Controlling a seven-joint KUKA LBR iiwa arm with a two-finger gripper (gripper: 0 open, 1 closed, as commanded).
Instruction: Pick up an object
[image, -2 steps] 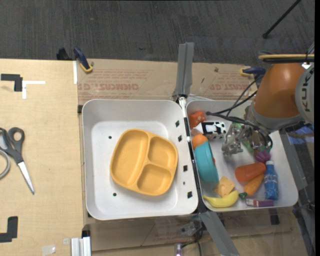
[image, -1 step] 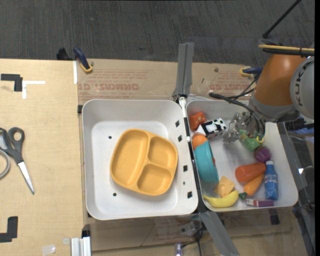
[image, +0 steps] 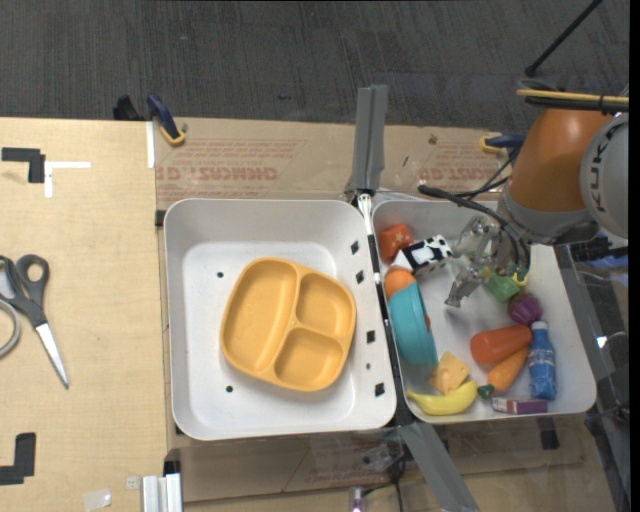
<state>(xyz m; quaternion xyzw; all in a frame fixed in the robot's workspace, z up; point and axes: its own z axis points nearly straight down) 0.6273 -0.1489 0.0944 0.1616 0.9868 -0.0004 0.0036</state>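
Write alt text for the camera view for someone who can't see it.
A grey and orange robot arm's gripper reaches into the right white bin, crowded with toy food including a banana, carrot and blue bottle. The left bin holds a yellow divided plate. Scissors lie on the bench.

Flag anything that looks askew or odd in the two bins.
The teal bowl stands on edge against the right bin's left wall rather than lying flat. The yellow divided plate lies flat in the left bin.
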